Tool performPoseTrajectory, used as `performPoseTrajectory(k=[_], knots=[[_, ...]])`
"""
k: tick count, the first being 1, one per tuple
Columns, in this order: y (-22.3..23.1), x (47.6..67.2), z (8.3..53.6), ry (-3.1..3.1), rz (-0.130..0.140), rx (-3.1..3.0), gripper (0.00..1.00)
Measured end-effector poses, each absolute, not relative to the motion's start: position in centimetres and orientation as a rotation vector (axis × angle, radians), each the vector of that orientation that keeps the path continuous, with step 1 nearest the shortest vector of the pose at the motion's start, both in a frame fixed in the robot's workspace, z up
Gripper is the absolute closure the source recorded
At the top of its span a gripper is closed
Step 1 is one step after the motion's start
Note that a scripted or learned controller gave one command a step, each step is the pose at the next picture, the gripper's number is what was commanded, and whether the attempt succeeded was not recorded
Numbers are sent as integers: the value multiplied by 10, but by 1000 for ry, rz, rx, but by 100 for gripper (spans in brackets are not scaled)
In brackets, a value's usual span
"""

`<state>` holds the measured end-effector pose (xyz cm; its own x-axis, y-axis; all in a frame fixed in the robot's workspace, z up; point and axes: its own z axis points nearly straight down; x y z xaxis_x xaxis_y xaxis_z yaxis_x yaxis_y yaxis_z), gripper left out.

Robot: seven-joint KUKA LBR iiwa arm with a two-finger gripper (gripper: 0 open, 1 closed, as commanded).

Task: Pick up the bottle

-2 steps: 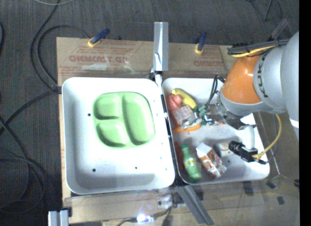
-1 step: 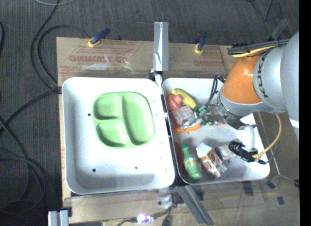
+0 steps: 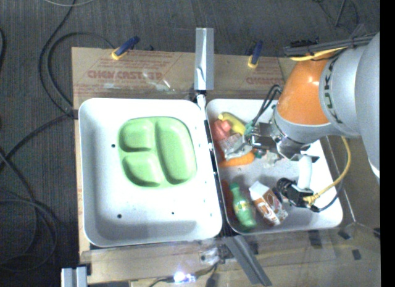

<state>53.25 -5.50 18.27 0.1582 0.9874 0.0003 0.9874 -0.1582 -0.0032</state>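
Nearest the camera, the grey arm (image 3: 345,88) with its orange band is seen reaching in from the right above the right bin (image 3: 333,218). Its gripper (image 3: 250,141) is lowered over the upper part of that bin, among a cluster of items: a yellow banana-like piece (image 3: 231,120), a red item (image 3: 220,130) and an orange object (image 3: 237,160). How wide the gripper is set, and whether anything is held in it, cannot be told, since it is hidden by the wrist and the clutter.

A green bottle (image 3: 242,205) with a red cap is seen lying at the lower left of the right bin, close to the bin's left wall and well apart from the gripper. Just beside it, on its right, a white-and-brown packet (image 3: 266,202) is found.

A green compartment tray (image 3: 158,150) is seen lying in the left bin (image 3: 99,218). Both bins are set on a brown board (image 3: 139,73), which is fastened at its far edge by blue-and-yellow clamps (image 3: 125,46).
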Motion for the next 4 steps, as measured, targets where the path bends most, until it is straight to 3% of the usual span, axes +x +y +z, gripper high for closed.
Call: performPoseTrajectory(k=[1,2,3,4], knots=[[-94,529,89,-2061,-12,-2381,0],[-94,547,89,-1807,-6,-2573,0],[-20,582,183,-2065,6,-2367,0],[-61,646,201,-2114,7,-2324,0]])
